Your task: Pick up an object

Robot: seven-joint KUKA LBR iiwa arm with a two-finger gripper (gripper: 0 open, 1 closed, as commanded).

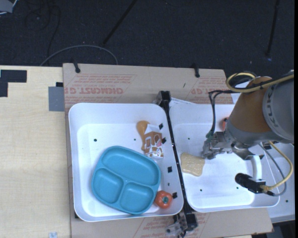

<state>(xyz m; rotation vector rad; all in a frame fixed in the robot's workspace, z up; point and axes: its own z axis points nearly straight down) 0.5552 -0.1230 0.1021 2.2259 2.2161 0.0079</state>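
Bread-like beige slab lies flat on the floor of the right-hand bin, close against the divider that separates the two bins. It is pale tan, roughly rectangular with rounded corners, and looks like a slice of toast or a sponge; which of the two is not clear. The gripper sits just above and to the right of it, near its upper right corner, low over the bin floor. Whether the gripper touches the slab cannot be made out, and its metal parts are too small and cluttered to tell how it is set or whether it has hold of anything. The slab itself lies on the bin floor.

Behind the gripper, the arm comes in from the right, its orange band above the wrist and the grey body further out, with yellow and black cables looping beside it.

Across the divider, the left-hand bin holds a blue three-compartment plate tilted across its lower half. A small red-orange tomato-like object rests just beside the plate's lower right edge. Above the plate lie an orange-brown piece and a small printed packet, touching or nearly so.

Both bins stand on a cardboard sheet set on a light wooden bench.
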